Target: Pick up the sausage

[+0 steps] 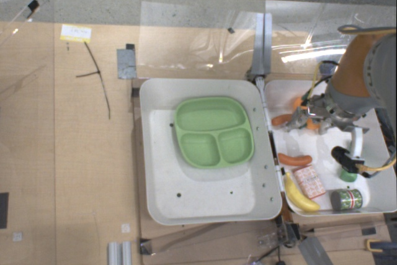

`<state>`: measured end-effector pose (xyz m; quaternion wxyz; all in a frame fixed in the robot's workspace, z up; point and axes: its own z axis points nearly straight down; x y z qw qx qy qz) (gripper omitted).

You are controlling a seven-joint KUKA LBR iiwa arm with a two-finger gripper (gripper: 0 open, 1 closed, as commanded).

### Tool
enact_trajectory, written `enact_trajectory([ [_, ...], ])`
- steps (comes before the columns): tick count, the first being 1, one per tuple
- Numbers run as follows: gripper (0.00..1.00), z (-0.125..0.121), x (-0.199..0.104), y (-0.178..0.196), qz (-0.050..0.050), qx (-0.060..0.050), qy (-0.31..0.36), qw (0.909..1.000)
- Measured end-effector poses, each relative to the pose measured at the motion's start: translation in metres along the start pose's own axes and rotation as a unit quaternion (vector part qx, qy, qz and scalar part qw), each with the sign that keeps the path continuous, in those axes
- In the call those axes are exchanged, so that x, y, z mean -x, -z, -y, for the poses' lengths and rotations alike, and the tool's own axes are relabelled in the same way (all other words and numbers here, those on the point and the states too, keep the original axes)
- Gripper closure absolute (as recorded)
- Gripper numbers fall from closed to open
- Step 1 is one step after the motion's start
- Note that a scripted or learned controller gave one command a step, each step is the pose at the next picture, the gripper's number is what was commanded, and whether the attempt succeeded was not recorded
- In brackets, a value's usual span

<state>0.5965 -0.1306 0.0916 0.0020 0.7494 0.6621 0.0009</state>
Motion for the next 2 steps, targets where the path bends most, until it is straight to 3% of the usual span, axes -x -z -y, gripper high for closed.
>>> enact_trajectory([
  [1, 0.00, 0.106, 0.012, -0.001, -0.001, -0.001, 0.007, 1.0000],
  [2, 1.00, 0.104, 0.012, 0.011, 0.000, 0.002, 0.007, 1.0000],
])
